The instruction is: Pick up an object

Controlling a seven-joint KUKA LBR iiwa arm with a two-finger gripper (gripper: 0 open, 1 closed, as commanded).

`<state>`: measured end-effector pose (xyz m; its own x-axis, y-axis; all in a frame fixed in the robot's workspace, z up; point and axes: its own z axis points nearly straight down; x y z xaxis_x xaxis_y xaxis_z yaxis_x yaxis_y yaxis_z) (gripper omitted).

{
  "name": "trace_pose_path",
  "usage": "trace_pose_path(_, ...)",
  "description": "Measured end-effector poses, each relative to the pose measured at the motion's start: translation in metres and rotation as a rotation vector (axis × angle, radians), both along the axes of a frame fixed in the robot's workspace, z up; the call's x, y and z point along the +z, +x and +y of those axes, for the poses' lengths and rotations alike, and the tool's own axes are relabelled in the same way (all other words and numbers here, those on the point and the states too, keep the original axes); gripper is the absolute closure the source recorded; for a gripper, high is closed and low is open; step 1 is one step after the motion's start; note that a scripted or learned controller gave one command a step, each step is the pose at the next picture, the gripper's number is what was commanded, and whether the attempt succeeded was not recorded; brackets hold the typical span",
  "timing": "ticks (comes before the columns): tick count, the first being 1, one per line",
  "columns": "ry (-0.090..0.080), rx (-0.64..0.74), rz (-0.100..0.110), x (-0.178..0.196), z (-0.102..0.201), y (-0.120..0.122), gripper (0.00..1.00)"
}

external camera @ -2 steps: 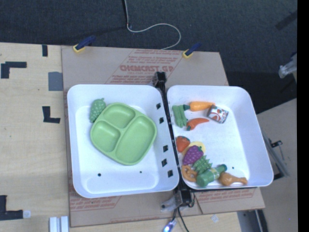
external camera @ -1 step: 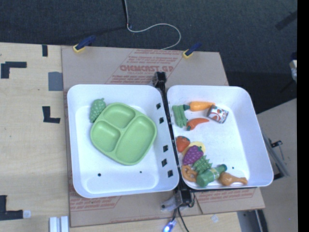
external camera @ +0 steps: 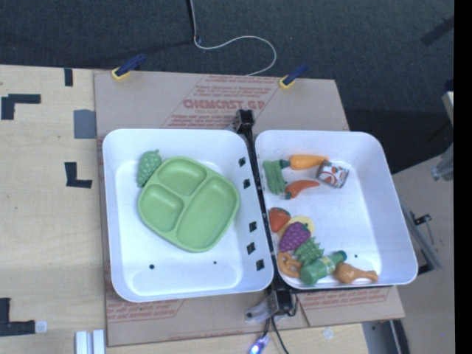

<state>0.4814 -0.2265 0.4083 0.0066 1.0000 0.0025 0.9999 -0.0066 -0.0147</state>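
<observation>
The right bin (external camera: pixel 369 198) holds several toy foods along its left and front sides. Near its back lie an orange carrot (external camera: pixel 306 161), a small red and white can (external camera: pixel 332 174), a green pod (external camera: pixel 273 175) and an orange-red pepper (external camera: pixel 301 189). Further forward are a red tomato (external camera: pixel 278 218), purple grapes (external camera: pixel 292 237), a leafy green piece (external camera: pixel 308 251), a green bottle shape (external camera: pixel 321 269) and an orange gourd (external camera: pixel 354 274). In the left bin (external camera: pixel 122 257) a green divided plate (external camera: pixel 190 203) lies flat, with a green bumpy vegetable (external camera: pixel 148 167) touching its back left edge.
Both bins rest on a cardboard sheet (external camera: pixel 221 102) fixed by a yellow clamp (external camera: pixel 127 66) and a blue and yellow clamp (external camera: pixel 293 75) at the back. A white cable (external camera: pixel 236 43) loops over the dark floor behind. Black clips line the joint between the bins (external camera: pixel 254 198).
</observation>
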Motion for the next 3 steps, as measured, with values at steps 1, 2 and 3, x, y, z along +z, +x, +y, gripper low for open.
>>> trace_pose_path(1, -0.008, 0.012, -0.030, 0.134, 0.028, 0.030, 1.00)
trace_pose_path(2, 0.001, 0.003, -0.003, 0.016, 0.002, 0.000, 1.00)
trace_pose_path(3, -0.002, 0.024, -0.028, 0.133, 0.139, 0.042, 1.00)
